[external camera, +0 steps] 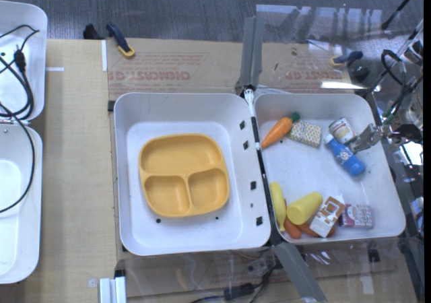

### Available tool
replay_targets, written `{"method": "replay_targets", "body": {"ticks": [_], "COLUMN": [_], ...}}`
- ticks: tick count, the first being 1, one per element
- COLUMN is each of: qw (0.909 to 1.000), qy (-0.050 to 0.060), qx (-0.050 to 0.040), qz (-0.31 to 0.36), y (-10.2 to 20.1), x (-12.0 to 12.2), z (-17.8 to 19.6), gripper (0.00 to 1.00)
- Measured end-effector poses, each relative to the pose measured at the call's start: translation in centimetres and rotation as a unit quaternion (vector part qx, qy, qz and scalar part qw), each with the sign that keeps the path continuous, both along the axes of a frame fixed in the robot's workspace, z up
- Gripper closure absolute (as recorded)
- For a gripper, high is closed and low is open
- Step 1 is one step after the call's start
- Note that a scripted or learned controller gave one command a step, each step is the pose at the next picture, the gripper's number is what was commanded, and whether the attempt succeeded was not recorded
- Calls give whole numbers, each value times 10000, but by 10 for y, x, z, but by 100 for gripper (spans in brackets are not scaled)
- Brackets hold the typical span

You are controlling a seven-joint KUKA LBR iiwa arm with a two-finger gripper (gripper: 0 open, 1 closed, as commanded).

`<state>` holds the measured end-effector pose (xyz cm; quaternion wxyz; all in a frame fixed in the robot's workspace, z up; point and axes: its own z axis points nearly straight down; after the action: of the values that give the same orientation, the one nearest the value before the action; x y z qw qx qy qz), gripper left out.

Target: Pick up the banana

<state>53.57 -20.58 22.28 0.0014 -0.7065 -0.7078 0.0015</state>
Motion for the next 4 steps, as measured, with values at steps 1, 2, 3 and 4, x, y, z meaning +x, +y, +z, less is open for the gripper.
{"method": "replay_targets", "body": {"ticks": [1, 2, 3, 4], "qw": [9974, 10000, 9698, 9774], "qy": [-9, 3, -11, -22], "qx": [6, 4, 8, 4], "qz": [716, -91, 2439, 2114], "y": [44, 110, 113, 91], "x": [-48, -59, -58, -58], "z": [-133, -133, -132, -132], "gripper": [0, 0, 0, 0]}}
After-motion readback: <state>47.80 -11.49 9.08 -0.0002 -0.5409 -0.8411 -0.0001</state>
